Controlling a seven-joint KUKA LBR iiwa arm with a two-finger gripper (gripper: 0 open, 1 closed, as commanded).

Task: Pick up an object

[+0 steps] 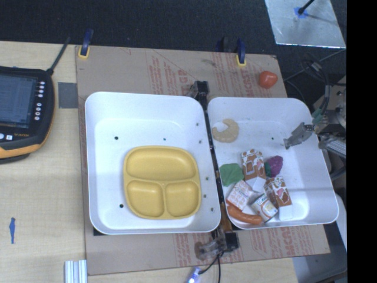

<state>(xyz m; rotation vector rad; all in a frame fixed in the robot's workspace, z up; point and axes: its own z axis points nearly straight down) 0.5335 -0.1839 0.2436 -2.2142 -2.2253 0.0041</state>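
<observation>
A grey metal end effector [296,137] with pale, blocky housing behind it.

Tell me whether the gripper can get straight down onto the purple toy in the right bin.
Probably yes. The gripper hovers at the right bin's right side, and the purple toy lies exposed on top, though a carton crowds its left side.

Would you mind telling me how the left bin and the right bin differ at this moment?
The left bin holds a single yellow divided tray, while the right bin holds a cluster of small items, among them a croissant and a purple piece. The gripper hangs over the right bin's far side, not the left bin. Both are shallow, white and sit side by side.
</observation>
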